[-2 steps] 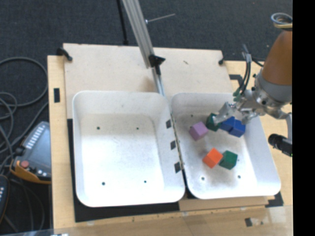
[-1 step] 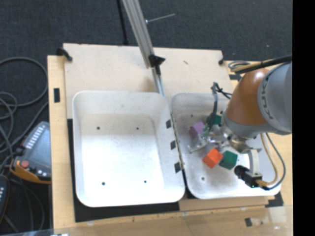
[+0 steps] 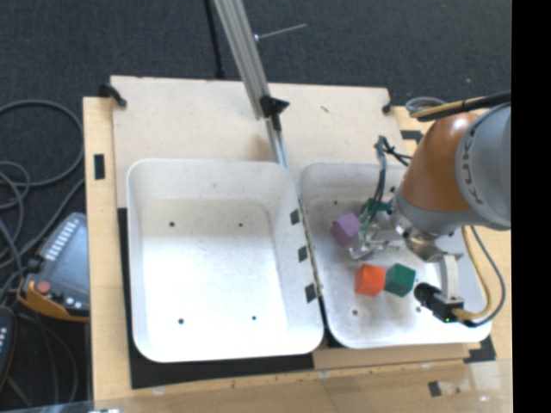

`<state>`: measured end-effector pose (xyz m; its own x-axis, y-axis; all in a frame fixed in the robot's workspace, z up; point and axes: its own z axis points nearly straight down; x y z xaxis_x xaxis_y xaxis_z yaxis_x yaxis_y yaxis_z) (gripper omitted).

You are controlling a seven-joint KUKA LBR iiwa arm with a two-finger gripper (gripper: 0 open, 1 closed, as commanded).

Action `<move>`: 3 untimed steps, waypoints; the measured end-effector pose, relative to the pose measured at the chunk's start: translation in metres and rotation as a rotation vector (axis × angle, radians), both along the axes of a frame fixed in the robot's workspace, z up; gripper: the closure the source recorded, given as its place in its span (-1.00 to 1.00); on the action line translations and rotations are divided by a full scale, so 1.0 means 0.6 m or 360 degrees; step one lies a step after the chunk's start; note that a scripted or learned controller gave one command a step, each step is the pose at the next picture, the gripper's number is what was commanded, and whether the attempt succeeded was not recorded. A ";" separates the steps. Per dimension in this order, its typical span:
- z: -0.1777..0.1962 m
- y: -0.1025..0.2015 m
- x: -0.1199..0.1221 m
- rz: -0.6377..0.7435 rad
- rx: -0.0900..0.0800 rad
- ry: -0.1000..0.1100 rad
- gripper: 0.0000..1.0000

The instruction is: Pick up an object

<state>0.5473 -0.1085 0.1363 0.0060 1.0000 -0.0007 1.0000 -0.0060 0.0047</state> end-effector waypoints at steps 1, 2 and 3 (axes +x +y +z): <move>-0.001 0.000 0.000 -0.0004 0.0000 0.0000 -1.00; -0.066 0.030 -0.049 0.0005 -0.0003 0.0001 -1.00; -0.064 0.007 0.126 0.0015 -0.0003 -0.0003 -1.00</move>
